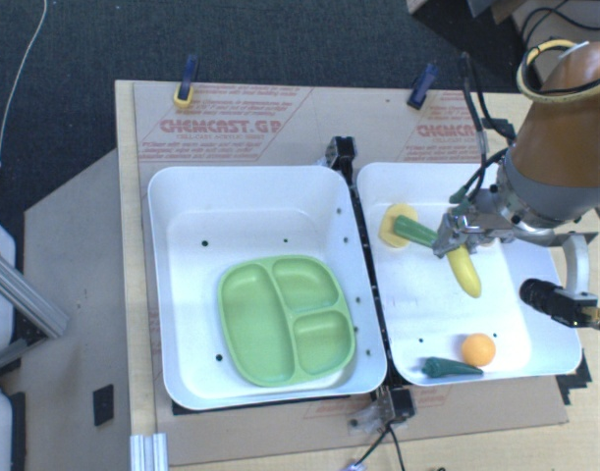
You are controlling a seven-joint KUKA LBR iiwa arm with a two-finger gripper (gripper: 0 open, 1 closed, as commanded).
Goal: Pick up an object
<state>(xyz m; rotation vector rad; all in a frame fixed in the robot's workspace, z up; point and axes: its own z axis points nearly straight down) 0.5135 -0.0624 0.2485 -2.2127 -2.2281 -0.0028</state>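
White plastic makes up both shallow bins, which sit side by side on a brown board covering the desk (280, 116). From the camera above, the left bin (182, 214) carries a light green divided tray (285, 317) with three compartments, lying toward the bin's five o'clock area. The right bin (417, 322) holds the small things: a yellow banana (465, 271) near its centre, slanted with its lower end toward five o'clock; a green-handled piece with a yellow round head (402, 228) at about ten o'clock of the banana, just beside it; an orange ball (478, 349) toward the bin's six o'clock edge; and a dark green flat piece (451, 367) touching or just beside the ball at its seven o'clock. The grey arm with its orange band (565, 106) reaches in from three o'clock, and the pincer (455, 235) hangs over the banana's upper end, between it and the green handle. Whether its fingers are spread or pressed together cannot be told, and nothing is clearly seen between them. Blue clamps (187, 81) sit at the board's twelve o'clock edge.
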